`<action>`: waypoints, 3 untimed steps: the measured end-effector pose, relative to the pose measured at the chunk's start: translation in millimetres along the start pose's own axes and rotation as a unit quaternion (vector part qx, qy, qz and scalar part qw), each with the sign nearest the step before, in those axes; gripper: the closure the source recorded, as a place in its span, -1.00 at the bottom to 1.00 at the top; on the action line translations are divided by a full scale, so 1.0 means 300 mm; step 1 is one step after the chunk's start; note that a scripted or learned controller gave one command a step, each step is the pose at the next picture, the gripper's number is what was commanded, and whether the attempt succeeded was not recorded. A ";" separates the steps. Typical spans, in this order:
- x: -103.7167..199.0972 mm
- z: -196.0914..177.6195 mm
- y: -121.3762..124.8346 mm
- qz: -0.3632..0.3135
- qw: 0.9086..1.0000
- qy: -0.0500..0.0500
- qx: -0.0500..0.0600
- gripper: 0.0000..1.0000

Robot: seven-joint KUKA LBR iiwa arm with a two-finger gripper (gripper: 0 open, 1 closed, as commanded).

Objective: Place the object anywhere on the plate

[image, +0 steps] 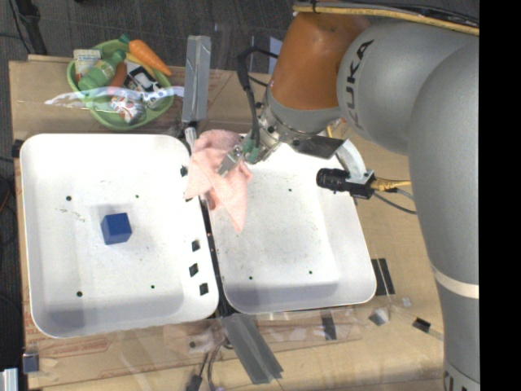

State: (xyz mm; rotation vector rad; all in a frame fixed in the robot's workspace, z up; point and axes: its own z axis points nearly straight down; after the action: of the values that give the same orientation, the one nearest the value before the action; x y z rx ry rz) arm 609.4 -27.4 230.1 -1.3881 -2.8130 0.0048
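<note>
Item: pink cloth [218, 176], located at upper centre of the frame, draped over the divide between the left bin [49, 243] and the right bin [342, 275], with one corner hanging down into the right bin.

Handling: judged soft, light and limp; it can be expected to sag, fold and trail when lifted, and may snag on a bin rim. A pinch on a raised bunched fold near its upper right edge is judged the best hold; a flat single layer would likely slip.

Gripper [238, 158]: seen at the cloth's upper right edge, its fingers closed narrowly with pink fabric pinched between them.

Other contents: blue cube [116, 227] in the left bin, well apart from the cloth; green bowl [122, 116] of toy items at upper left, outside the bins.

No plate is identified.
</note>
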 end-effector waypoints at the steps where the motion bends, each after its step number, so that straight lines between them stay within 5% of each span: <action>1: 0.155 -0.032 0.042 -0.201 0.980 -0.001 0.000 1.00; 2: 0.312 -0.023 0.127 -0.394 0.919 -0.001 0.000 1.00; 3: 0.479 -0.006 0.155 -0.444 0.896 -0.001 0.000 1.00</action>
State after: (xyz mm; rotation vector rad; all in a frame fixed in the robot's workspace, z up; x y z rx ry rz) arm 559.0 115.1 232.3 0.0042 -3.1372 0.0023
